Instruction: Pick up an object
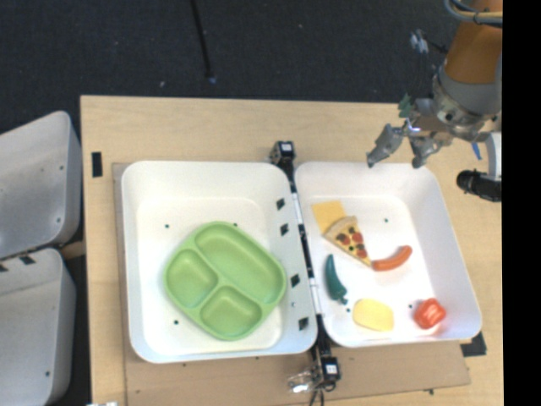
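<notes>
1. Hovering above the far rim of the right bin [439, 194], the gripper [396, 152] is being seen with its two fingers spread apart and nothing between them.
2. No brand, label or readable writing is being made out on any item; any marks there may be are too small to be read.
3. Two white bins are being counted, side by side and touching along the middle, on the wooden bench [211, 129].
4. One green divided plate [224, 281] with three compartments is lying alone in the left bin [139, 193], towards its near half.
5. Six toy food pieces are being counted in the right bin: one yellow cheese square [326, 212], one pizza slice [351, 240] overlapping it, one sausage [392, 259], one dark green pepper [335, 280], one yellow lemon-like piece [373, 315] and one red pepper-like piece [429, 313].
6. The sausage is lying just beside the pizza slice's tip; the red piece is sitting near the near right corner.
7. Open floor is being noted along the far part of the right bin, below the gripper, and around the plate in the left bin.
</notes>
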Action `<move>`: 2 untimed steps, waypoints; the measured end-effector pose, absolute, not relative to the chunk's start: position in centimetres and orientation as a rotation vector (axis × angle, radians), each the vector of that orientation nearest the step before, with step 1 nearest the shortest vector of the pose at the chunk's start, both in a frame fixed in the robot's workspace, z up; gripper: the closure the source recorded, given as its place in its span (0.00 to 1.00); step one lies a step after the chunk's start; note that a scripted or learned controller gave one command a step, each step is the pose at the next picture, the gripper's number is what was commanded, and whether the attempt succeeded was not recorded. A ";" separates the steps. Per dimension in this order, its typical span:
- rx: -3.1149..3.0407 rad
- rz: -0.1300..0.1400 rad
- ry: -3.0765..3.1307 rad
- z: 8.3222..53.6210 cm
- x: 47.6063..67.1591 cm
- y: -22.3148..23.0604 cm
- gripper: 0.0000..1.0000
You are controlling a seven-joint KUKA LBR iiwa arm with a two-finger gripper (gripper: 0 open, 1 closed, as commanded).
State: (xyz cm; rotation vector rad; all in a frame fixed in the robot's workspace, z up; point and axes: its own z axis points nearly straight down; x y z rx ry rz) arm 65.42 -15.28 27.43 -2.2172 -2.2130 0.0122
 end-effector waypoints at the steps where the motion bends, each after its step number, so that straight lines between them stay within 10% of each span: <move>1: -2.222 -0.002 -2.223 28.3 65.6 -15.2 0.00; 2: -2.221 0.006 -2.220 22.7 64.7 -15.8 0.00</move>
